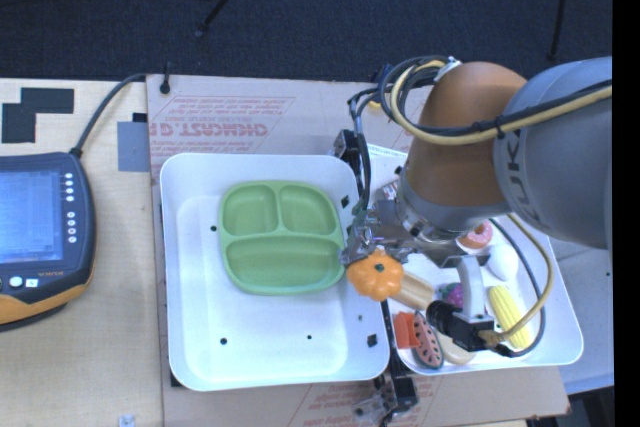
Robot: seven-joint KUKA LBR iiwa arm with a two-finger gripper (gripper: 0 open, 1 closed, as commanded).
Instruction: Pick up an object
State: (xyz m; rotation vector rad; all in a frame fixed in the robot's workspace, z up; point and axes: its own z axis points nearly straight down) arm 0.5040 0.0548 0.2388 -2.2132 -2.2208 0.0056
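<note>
My gripper (366, 248) hangs low over the seam between the two bins, under the orange-banded wrist. An orange toy pumpkin (376, 278) sits right beneath it, touching or nearly touching it, over the rim between the bins. The wrist hides the contact, so I cannot tell whether the pumpkin is gripped. A green divided plate (282, 237) lies in the left bin (200, 335), its right edge beside the gripper. In the right bin (560, 335) lie a yellow corn cob (508, 308), a watermelon slice (428, 344) and a pink-topped toy (479, 237).
A beige wooden piece (417, 291), a red piece (404, 326) and a small purple toy (455, 295) crowd the right bin's near left corner. The arm's bulk covers most of that bin. A teach pendant (35, 225) rests on the bench at far left.
</note>
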